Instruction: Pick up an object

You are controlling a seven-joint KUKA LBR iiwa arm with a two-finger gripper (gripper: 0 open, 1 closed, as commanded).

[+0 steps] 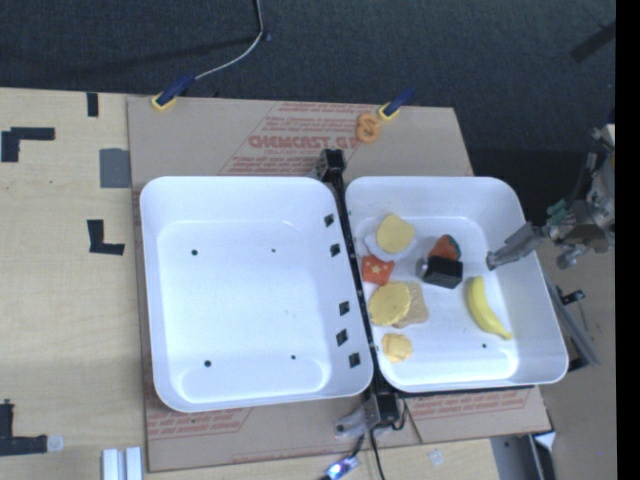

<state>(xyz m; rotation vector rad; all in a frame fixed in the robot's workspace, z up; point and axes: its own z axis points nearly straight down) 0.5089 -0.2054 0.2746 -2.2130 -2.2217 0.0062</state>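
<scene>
Gripper: mine (497,258) hangs over the right bin's (520,368) right side, above the banana (487,307).
Right bin: banana, black-and-red block (443,263), yellow round (395,234), orange piece (377,269), tan cookie (393,305), small yellow lump (397,346).
Left bin: (240,388) white, beside the right one.

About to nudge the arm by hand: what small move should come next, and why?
Probably ease the pincer leftward and slightly down over the banana. It sits at the right bin's right rim, and the banana lies nearest, apart from the other toys, with room around it.
</scene>
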